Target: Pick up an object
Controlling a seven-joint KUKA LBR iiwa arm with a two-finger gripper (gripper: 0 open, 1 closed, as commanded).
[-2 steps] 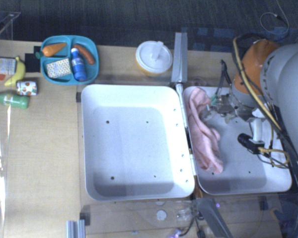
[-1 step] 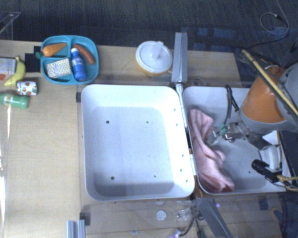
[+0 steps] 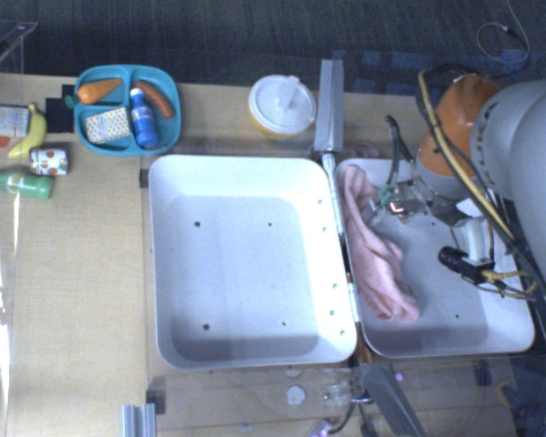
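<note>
You see a light wooden bench (image 3: 64, 299) under the two white bins (image 3: 246, 262). Behind the bench, a dark blue carpet floor (image 3: 209, 12) fills the top. Bright light reflects on the bench's left side.

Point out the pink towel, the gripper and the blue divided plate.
pink towel (image 3: 375, 253): camera view, middle of the cloth in the right bin.
gripper (image 3: 382, 204): camera view, tip at the towel's upper part.
blue divided plate (image 3: 170, 87): camera view, right rim.
</note>
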